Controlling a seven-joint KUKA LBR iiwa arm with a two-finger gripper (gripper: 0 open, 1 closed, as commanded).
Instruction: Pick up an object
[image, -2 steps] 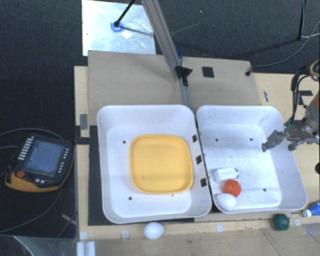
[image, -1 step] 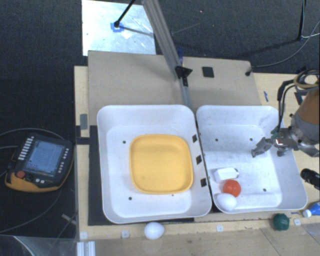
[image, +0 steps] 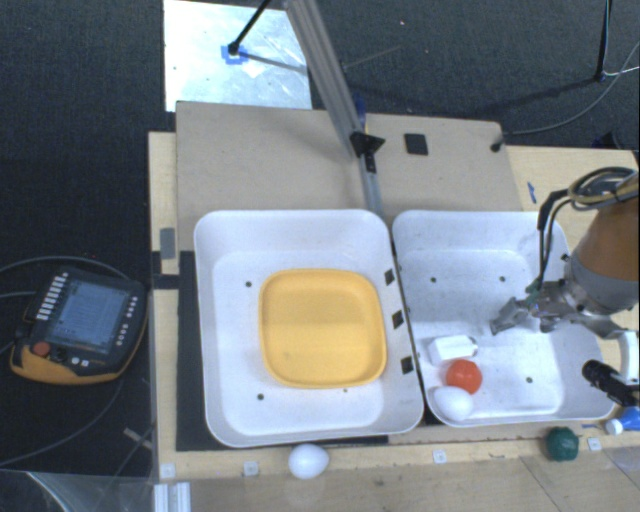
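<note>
In the right bin, three objects lie near the front left corner: a small white block, an orange-red ball just in front of it, and a white egg-shaped object against the front wall. My gripper hangs over the middle of this bin, a little right of and behind the white block, apart from it. Nothing is visibly held. The grey arm with its orange band comes in from the right.
The left bin holds a yellow square plate. On the bench in front of the bins lie a white egg and a green ball. A teach pendant lies on the floor at the left. A metal pole slants in behind the bins.
</note>
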